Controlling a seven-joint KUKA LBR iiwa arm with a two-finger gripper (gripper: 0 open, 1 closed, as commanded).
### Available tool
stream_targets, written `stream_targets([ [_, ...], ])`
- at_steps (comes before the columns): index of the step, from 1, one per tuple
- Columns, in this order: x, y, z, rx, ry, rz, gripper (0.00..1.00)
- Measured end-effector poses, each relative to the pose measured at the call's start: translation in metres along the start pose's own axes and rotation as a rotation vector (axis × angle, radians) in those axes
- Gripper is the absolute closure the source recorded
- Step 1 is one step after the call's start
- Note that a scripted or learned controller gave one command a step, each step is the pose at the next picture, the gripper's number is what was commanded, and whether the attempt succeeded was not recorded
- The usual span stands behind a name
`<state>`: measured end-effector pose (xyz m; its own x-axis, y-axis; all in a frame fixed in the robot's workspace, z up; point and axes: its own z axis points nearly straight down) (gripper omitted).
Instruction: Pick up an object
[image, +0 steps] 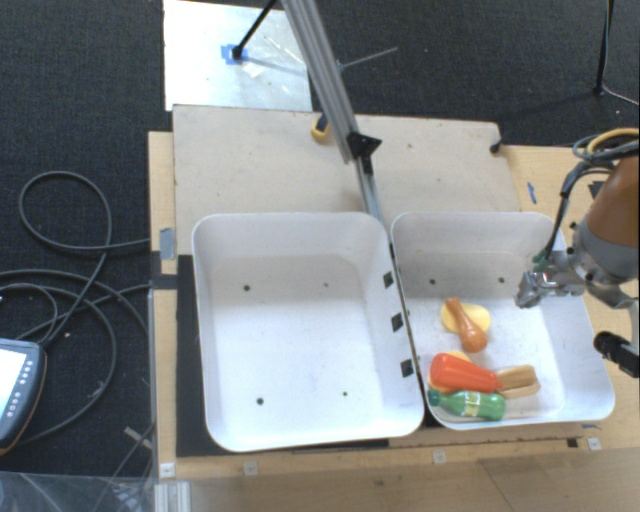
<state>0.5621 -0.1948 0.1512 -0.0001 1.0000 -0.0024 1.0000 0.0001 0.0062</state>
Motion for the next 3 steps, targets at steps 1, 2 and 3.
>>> stream_targets([
  [1,-0.001,0.002,-0.054,-0.001,0.0,-0.004,1.0],
  [2,0.055,0.021,-0.05,0.002,0.004,-0.011,1.0],
  [3,0.109,0.04,-0.046,0.003,0.005,-0.011,1.0],
])
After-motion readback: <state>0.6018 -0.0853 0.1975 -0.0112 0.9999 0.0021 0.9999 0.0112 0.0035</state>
